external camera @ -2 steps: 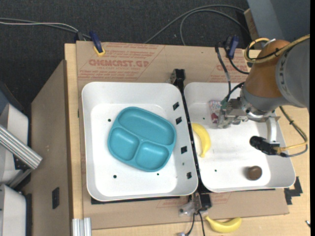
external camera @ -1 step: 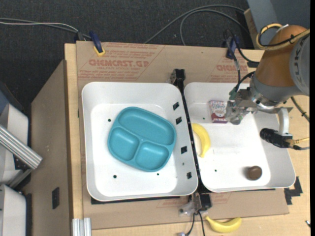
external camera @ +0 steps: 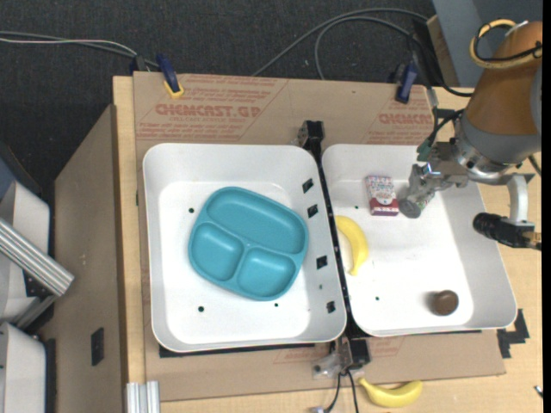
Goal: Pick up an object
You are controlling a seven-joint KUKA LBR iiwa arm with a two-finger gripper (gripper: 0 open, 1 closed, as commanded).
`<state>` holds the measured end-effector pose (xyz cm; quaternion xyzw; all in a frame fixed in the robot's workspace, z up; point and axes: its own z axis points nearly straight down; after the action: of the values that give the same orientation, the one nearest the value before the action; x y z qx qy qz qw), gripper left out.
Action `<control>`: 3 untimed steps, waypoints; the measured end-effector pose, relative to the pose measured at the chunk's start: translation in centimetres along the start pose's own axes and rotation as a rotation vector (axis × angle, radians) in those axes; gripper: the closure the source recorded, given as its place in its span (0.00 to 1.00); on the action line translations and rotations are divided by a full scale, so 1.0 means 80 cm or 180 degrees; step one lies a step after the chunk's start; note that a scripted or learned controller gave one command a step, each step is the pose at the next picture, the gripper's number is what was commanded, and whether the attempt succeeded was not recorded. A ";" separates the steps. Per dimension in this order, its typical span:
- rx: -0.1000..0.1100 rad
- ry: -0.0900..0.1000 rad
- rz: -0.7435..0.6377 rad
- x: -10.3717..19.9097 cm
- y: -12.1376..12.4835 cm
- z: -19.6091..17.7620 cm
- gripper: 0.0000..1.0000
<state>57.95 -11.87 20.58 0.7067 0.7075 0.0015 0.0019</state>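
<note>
The gripper (external camera: 414, 201) hung low in the right bin (external camera: 482, 308) near its far edge, just beside a small red-and-white packet (external camera: 381, 194); whether its fingers were open or closed, I could not tell; a banana (external camera: 353, 243) lay along the bin's left wall; a brown ball (external camera: 444, 302) sat near the front right corner.

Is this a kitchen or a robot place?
Probably a robot test lab, not a kitchen. A robot arm reaches over two white bins clamped onto cardboard, with cables trailing behind.
</note>
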 end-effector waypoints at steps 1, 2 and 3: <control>-0.0001 0.0000 -0.0002 0.000 0.002 -0.047 1.00; 0.0016 0.0011 -0.0018 0.065 0.002 -0.050 1.00; 0.0026 0.0011 -0.0015 0.124 -0.022 -0.048 1.00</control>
<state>56.14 -1.93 24.43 0.7051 0.7091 -0.0001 -0.0022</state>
